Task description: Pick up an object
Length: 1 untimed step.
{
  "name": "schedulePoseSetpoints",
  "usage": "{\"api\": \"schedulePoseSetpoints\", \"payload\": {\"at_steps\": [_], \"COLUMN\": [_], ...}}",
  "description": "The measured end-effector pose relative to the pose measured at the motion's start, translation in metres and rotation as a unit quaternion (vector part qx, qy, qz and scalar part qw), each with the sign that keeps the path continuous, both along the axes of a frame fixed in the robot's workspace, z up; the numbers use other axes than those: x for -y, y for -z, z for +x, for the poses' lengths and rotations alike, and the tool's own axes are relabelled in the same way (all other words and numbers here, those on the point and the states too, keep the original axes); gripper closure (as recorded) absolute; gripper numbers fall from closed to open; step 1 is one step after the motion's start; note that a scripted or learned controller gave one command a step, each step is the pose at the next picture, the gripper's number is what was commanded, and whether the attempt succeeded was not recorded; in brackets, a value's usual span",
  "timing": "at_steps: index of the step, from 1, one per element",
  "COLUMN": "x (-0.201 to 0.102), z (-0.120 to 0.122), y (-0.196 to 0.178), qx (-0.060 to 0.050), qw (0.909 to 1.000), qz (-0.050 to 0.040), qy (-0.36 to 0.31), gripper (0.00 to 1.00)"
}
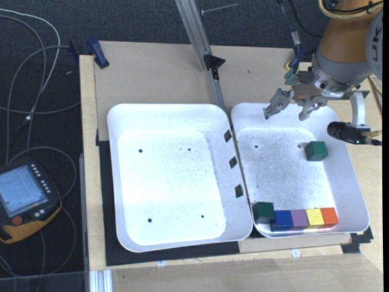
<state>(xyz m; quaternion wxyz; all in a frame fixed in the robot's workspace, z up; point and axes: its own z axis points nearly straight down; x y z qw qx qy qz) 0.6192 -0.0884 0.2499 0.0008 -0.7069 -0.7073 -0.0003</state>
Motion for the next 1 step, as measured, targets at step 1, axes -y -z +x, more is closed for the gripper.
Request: {"api": "schedulePoseSetpoints", "payload": {"at_steps": [1], "x": [0.1029], "z": [0.0429], "y": [0.0134], "qx": [0.002], "qw": [1.0], "qz": [-0.003], "qy": [0.003], "gripper": [0.0]}}
